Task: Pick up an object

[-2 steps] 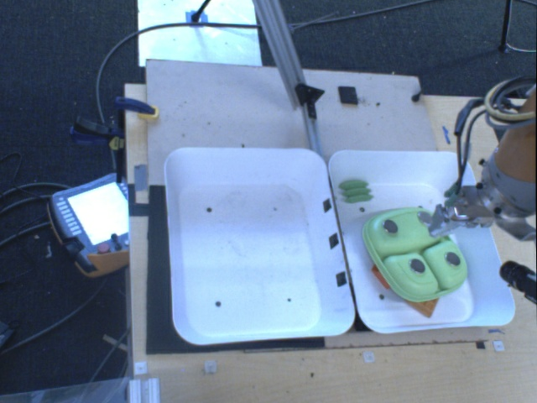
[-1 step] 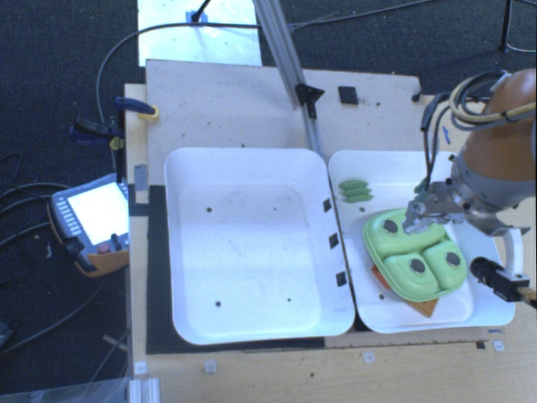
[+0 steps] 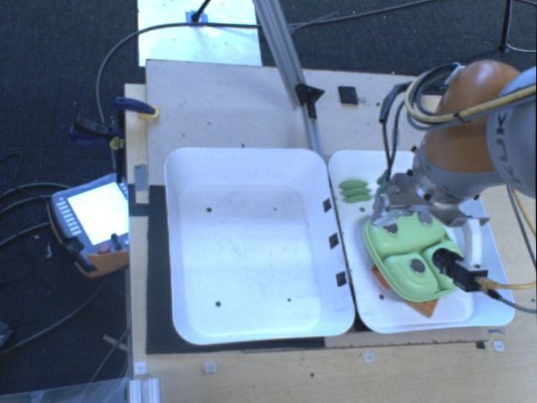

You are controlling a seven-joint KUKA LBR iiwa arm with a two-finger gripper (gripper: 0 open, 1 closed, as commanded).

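Left bin sits well left of the tool. Small green piece lies just left of it. Tool is down in the right bin, on the upper-left end of the big green object. That object's long axis runs diagonally away, lower right. Grip state: can't tell.

- Dark carpet floor crossed by black cables.
- Pale wooden bench.
- Lit handheld screen at the bench's left.
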